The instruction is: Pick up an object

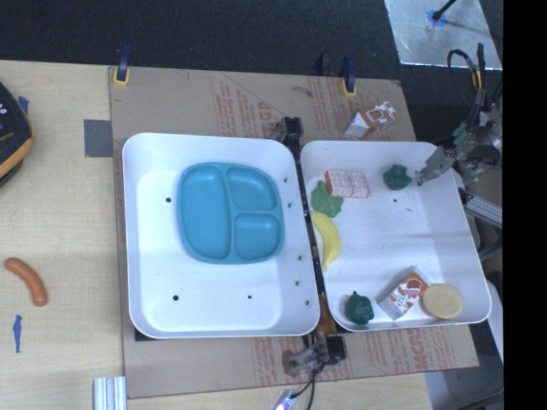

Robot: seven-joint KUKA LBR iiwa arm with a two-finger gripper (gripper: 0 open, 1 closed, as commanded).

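Observation:
The right white bin (444, 229) holds several objects. A red and white carton (346, 183) lies by a green leafy piece (324, 200) and a yellow banana (326, 238) along the left wall. A dark green lump (396, 177) sits near the far right corner. At the front are a green pepper (359, 308), a second carton (404, 295) and a tan round disc (443, 301). My gripper (430, 171) comes in over the bin's far right rim, just right of the dark green lump and apart from it, with nothing seen in it.
The left white bin (145, 254) holds a blue divided plate (231, 211). Outside the bins, a small carton (372, 118) lies on the cardboard behind the right bin, and a sausage (27, 281) lies on the bench at far left. A black and yellow device (10, 135) sits at the left edge.

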